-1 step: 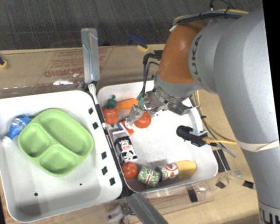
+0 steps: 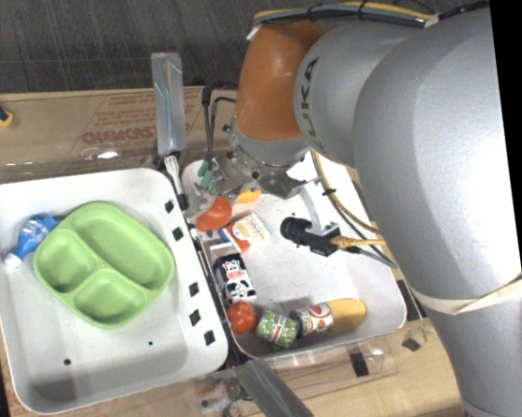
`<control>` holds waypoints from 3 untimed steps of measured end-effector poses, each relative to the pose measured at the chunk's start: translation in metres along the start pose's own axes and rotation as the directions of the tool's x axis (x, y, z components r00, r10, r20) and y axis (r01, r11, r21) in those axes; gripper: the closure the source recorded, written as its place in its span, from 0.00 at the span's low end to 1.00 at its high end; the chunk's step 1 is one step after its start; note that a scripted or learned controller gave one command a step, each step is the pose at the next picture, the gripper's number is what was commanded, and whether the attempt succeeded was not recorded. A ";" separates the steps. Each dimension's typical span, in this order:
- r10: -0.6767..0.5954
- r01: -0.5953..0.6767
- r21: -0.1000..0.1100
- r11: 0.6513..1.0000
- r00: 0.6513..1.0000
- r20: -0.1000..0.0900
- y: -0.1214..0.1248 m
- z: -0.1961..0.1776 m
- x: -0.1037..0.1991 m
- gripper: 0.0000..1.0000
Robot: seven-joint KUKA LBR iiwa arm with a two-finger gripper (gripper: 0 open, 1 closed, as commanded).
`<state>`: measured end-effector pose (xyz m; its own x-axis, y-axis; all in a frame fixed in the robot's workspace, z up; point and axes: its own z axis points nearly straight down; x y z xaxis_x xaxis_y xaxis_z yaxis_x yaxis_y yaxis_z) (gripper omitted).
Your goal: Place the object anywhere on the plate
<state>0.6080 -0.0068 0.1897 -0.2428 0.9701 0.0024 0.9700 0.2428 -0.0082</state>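
A green three-compartment plate [image 2: 103, 262] lies in the left bin [image 2: 36, 372], with nothing on it. My gripper [image 2: 211, 181] hangs under the orange wrist at the far left corner of the right bin [image 2: 374, 279]. Just in front of it sits a red-orange round object [image 2: 212, 215], touching or nearly touching the gripper's tip. The arm's bulk hides much of the gripper. Nothing shows clearly as held.
The right bin also holds a white carton [image 2: 249, 230], a black-and-white box [image 2: 234, 277], a red round item [image 2: 242, 316], a green can [image 2: 278, 329] and a yellow bottle [image 2: 336, 315]. A blue item [image 2: 33, 231] peeks from behind the plate. The bins' divider wall [image 2: 199, 276] runs between them.
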 end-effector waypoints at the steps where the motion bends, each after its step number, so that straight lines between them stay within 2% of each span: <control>1: -0.414 0.414 0.003 0.910 0.910 0.000 0.014 0.002 0.066 1.00; 2: -0.568 0.568 0.003 0.823 0.823 0.001 -0.004 0.062 0.148 1.00; 3: -0.568 0.568 0.002 0.823 0.823 0.002 -0.004 0.061 0.148 0.00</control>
